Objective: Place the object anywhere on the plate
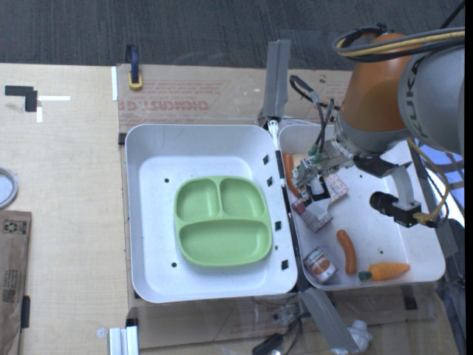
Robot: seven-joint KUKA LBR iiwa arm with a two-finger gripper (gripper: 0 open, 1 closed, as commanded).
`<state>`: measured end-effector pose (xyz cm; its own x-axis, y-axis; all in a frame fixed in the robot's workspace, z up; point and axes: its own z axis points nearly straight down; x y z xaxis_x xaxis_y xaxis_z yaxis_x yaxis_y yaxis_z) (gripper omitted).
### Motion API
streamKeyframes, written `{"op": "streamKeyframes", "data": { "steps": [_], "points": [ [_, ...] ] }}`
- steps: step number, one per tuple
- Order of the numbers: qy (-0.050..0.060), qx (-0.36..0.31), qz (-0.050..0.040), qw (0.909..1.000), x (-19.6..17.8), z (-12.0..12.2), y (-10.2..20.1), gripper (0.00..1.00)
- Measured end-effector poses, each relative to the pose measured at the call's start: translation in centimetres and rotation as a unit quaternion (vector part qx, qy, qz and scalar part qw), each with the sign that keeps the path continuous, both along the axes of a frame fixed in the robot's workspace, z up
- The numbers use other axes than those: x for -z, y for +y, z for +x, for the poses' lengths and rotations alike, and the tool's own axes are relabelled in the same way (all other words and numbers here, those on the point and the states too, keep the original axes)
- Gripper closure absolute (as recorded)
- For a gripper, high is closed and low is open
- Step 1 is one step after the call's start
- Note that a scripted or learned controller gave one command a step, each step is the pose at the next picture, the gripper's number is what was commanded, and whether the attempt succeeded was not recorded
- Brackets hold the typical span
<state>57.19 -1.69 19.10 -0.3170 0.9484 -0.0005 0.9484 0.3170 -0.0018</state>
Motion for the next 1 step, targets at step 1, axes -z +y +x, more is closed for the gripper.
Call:
{"op": "streamKeyframes", "data": {
  "steps": [1],
  "points": [
    [0.000, -0.006, -0.0005, 1.0000, 0.06, 2.06, -4.05, 1.00]
  ]
}}
